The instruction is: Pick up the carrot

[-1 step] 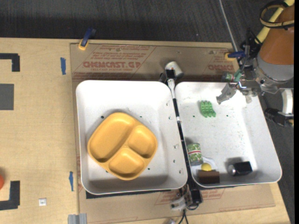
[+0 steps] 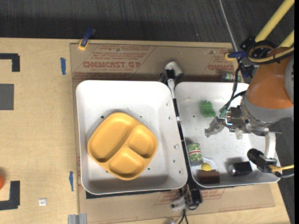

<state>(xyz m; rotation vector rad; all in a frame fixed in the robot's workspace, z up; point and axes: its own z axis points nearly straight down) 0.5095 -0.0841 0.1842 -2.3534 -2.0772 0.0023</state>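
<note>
My gripper (image 2: 214, 129) hangs over the middle of the right bin (image 2: 212, 93), pointing left from the grey and orange arm. Just above and left of it lies a small green leafy piece (image 2: 207, 108). Below it, near the bin's left wall, stands a small can with a green label (image 2: 193, 151). A yellow ball (image 2: 205, 167) rests on top of a dark brown block (image 2: 209, 177) at the bin's front edge. I see nothing held in the gripper. The arm covers the right part of this bin.
The left bin (image 2: 93, 94) holds a yellow three-part plate (image 2: 122, 144). A black divider (image 2: 176, 120) runs between the bins. A small orange-red thing (image 2: 1, 182) sits on the bench at the far left edge.
</note>
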